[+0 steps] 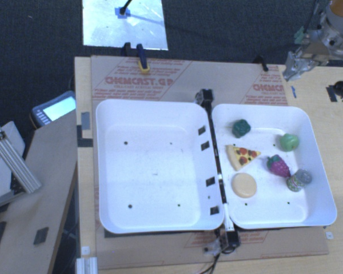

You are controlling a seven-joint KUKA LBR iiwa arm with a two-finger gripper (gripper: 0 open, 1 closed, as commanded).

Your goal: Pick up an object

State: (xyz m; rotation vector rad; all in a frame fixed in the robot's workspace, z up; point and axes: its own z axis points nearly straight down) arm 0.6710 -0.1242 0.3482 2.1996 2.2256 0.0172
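Five small objects lie in the right-hand shallow white plastic bin (317, 170). A dark green lumpy toy (240, 128) sits near the bin's far left corner. A round light green ball-like toy (289, 142) lies toward the right wall. A flat pizza-slice toy, yellow with red spots (240, 156), rests near the left wall, and just below it lies a pale tan round disc (244, 185). A magenta grape-cluster toy (278, 165) touches or nearly touches a small grey-green can-shaped object (299, 180) beside it. The left-hand shallow white plastic bin (154, 164) adjoins along a black clipped seam. Both bins sit on a brown printed cardboard sheet (143, 76) on the bench (337, 124). The end effector (297, 67) hangs beyond the right bin's far right corner, well apart from the toys and holding nothing; whether its fingers are apart cannot be told.
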